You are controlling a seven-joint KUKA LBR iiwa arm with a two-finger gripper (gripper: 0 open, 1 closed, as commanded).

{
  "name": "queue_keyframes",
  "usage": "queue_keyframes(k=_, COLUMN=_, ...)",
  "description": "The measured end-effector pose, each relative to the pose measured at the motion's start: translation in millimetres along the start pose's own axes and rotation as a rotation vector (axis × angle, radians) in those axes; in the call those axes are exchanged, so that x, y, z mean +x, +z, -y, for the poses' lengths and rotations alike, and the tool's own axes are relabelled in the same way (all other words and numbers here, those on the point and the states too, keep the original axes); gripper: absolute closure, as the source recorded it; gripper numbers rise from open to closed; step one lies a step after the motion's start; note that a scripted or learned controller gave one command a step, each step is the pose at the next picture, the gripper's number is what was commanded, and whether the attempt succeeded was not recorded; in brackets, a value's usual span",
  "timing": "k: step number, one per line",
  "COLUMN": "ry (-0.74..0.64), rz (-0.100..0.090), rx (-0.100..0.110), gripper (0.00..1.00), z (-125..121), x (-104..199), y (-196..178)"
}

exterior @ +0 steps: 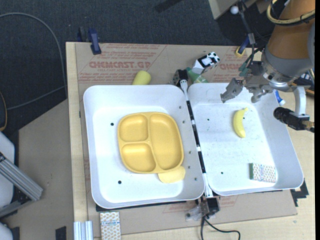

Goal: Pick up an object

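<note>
Banana (240, 122) lies in the right bin (280, 149), upper middle of the floor, long axis roughly up-down in the camera view, curved, stem end toward the far rim. It rests on the bin floor, not lifted.

Tool (246, 90) hangs over the far part of the same bin, just above and beyond the banana in the view. Its two fingers are spread apart, one to the banana's left and one to its right; nothing between them. The banana sits nearer the camera than the fingertips, apart from both.

Also in the right bin: a small patterned sponge (263, 172) near the front right corner, well apart from the banana.

Left bin (100, 134) carries a yellow divided plate (150, 142) at centre, with a yellow flat piece (172, 175) touching its front edge.

On the tabletop (75, 184) behind the left bin: a small yellow cylinder (142, 77).
</note>
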State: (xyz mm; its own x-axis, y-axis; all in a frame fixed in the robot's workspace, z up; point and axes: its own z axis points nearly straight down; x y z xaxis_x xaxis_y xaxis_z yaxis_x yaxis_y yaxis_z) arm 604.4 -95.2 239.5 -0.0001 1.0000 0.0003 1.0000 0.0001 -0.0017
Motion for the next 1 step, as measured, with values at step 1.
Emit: queue_keyframes(k=1, ry=0.001, rz=0.0, rx=0.002, gripper=0.0, z=-5.4, x=-62.0, y=80.2)
